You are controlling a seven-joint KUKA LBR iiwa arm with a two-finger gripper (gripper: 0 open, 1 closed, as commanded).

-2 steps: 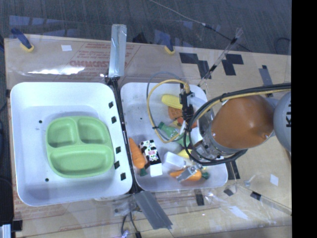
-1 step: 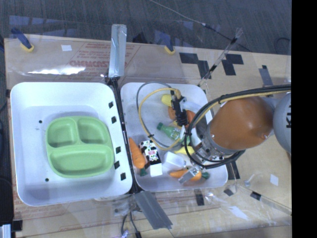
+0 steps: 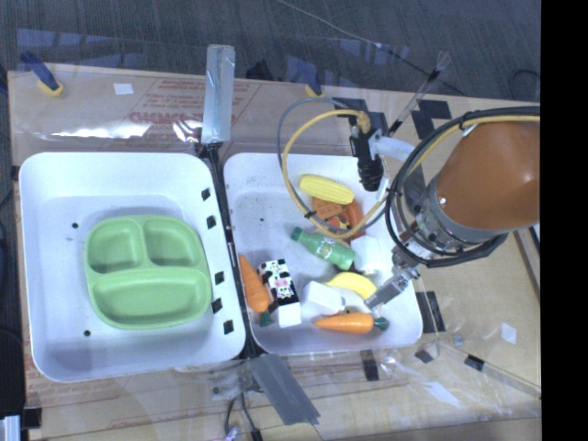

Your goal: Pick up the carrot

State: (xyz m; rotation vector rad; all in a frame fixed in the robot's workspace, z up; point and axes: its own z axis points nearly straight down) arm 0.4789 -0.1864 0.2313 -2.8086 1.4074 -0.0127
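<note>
- The left shallow white plastic bin (image 3: 37,246) is sitting toward the tabletop's left edge and is carrying a light green three-compartment plastic plate (image 3: 145,269), which is lying flat and well apart from the work.
- The right shallow white plastic bin (image 3: 243,177) is holding the clutter, and two orange toy carrots are lying in it: one slim carrot (image 3: 254,285) is leaning along the bin's left wall, just beside a small black-and-white cow-patterned carton (image 3: 277,283).
- The other orange plastic carrot with a green stem end (image 3: 347,322) is lying on its side along the bin's front wall, touching or nearly touching a white block (image 3: 323,297) and sitting just in front of a yellow banana-shaped toy (image 3: 352,284).
- A green plastic bottle (image 3: 323,247) is lying tilted mid-bin, with a yellow corn cob toy (image 3: 326,189) and a small orange-red toy (image 3: 337,215) toward the back.
- The tool (image 3: 393,289) is hanging just above and to the right of the front carrot's green end; I cannot tell how its tips are set, and nothing is showing between them.
- Judging from this, the approach step is under way and no grasp is made; the next move is calling for lowering over the carrot's body, straddling it across its narrow width while clearing the banana and the bin's front wall.
</note>
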